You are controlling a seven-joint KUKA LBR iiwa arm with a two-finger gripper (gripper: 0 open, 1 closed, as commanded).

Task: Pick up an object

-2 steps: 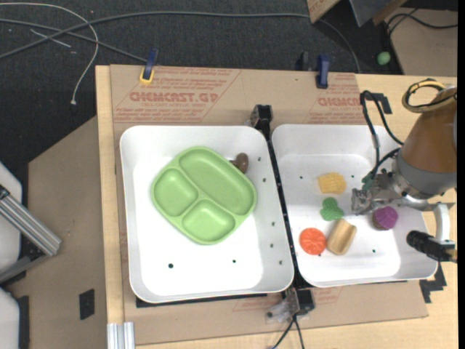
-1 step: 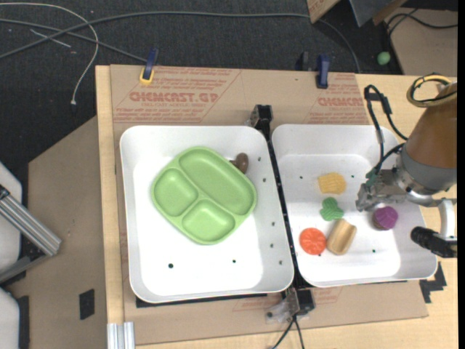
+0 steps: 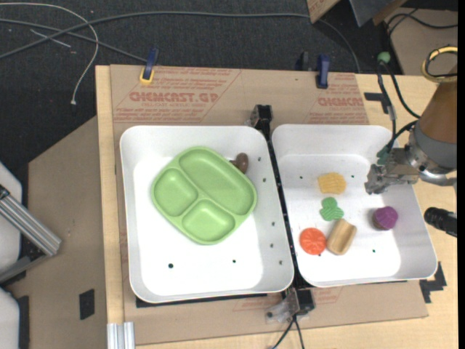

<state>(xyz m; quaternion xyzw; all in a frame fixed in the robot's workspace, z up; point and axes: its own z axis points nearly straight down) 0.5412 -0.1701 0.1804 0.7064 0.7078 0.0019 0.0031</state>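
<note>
The right bin (image 3: 312, 140) holds a yellow piece (image 3: 331, 183), a small green piece (image 3: 331, 210), an orange-red round piece (image 3: 313, 241), a tan cylinder (image 3: 341, 236) and a purple round piece (image 3: 385, 217). My gripper (image 3: 381, 176) hangs over the bin's right side, above and just left of the purple piece, to the right of the yellow piece. Nothing shows between its fingers. In the left bin (image 3: 145, 217) lies a green divided plate (image 3: 204, 194) with a small brown object (image 3: 240, 163) at its upper right edge.
The two bins sit side by side on a cardboard sheet (image 3: 182, 93) held by blue clamps (image 3: 150, 64) at the back. Cables (image 3: 396, 86) run along the right rear by the arm. A black fixture (image 3: 261, 115) sits between the bins at the back.
</note>
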